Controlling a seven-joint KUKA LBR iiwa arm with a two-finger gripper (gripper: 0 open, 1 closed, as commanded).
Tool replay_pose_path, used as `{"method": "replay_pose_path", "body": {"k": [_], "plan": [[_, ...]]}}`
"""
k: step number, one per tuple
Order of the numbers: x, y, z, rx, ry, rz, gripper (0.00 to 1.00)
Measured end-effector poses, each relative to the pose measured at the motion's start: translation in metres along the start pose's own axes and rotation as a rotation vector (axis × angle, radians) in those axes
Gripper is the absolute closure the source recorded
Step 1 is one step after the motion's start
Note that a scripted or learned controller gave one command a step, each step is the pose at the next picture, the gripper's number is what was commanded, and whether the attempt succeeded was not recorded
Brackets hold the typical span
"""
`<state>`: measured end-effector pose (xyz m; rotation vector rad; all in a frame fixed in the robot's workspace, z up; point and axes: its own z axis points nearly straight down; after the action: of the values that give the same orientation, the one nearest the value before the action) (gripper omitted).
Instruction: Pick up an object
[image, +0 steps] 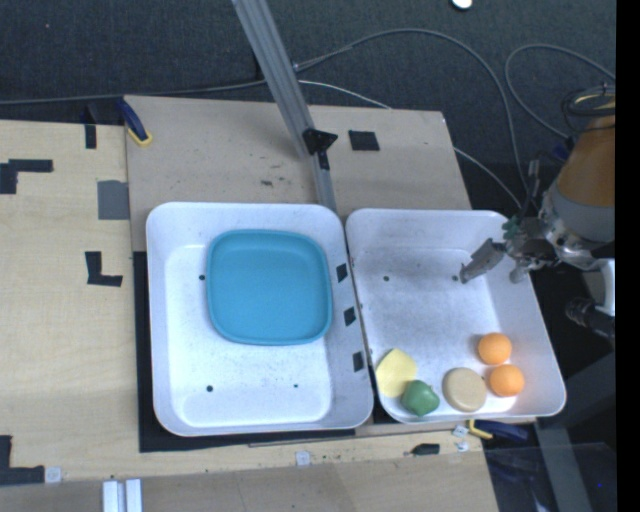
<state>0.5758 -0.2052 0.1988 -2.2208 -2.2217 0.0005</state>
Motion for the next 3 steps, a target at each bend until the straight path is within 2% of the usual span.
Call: {"method": "replay_pose_path", "body": {"k": [1, 2, 3], "plan": [[-0.001, -0.008, 0.061, 0.005, 0.001, 0.000, 0.00], [0.000, -0.007, 0.110, -0.001, -0.001, -0.001, 0.00], [-0.001, -0.007, 0.098, -0.004, -0.002, 0.000, 1.00]]}}
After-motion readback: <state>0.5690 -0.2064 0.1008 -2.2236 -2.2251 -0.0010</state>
